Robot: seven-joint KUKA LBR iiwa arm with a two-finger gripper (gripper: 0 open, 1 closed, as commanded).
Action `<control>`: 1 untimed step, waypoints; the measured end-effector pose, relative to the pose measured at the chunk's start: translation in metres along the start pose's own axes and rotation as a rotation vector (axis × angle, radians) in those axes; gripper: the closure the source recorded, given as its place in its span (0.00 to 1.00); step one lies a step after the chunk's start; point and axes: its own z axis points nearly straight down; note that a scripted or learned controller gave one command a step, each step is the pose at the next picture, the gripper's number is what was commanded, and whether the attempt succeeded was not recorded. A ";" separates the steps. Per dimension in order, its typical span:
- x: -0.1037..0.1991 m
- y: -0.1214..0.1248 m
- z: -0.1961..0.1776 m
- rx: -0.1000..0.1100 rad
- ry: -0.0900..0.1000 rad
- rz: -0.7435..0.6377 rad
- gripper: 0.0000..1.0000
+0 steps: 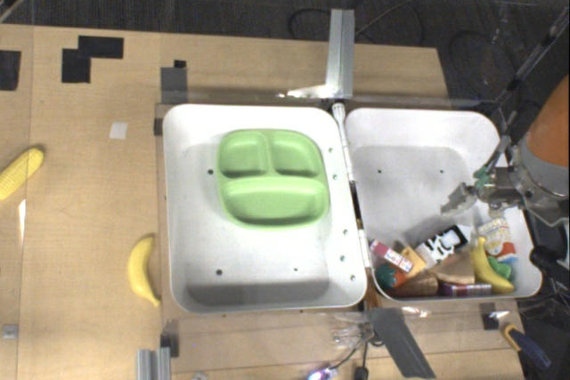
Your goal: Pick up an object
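The right bin (pixel 419 147) holds a heap of small objects in its near right corner: a yellow banana (pixel 489 268), a black and white box (pixel 443 243), a red and yellow packet (pixel 397 258), a brown piece (pixel 443 282) and a white and red item (pixel 499 238). My gripper (pixel 472 194) hangs over the right side of this bin, just above and behind the heap, with the orange band of the arm (pixel 545 138) to its upper right. I see nothing held in it.
The left bin (pixel 191 218) holds a green divided plate (pixel 270 176). On the bench to the left lie another banana (pixel 142 270) and a yellow corn cob (pixel 20 173). A metal post (pixel 342 49) stands behind the seam between the bins.
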 end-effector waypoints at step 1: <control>0.029 -0.010 0.086 -0.004 -0.001 -0.170 0.00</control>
